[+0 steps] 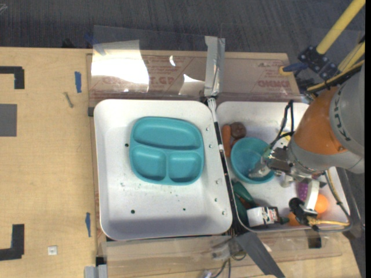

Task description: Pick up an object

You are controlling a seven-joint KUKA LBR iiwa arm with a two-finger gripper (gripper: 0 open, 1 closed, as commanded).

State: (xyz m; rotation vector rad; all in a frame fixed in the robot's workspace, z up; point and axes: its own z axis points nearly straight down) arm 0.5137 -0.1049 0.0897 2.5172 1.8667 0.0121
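1. I see the arm (324, 126) reaching over the right bin (261, 112), with the tool (268, 165) low at the near rim of the teal bowl (246, 155).
2. I cannot tell from here whether the tool is released or clenched.
3. The bowl sits mid-bin, close to the divider, with a brown object (237, 130) just behind it.
4. I judge the bowl light, stiff and slick plastic; pinching its thin rim looks like the best hold.
5. The teal divided plate (167, 149) lies in the left bin (110, 201); a small bottle (264, 215) lies along the right bin's front edge.
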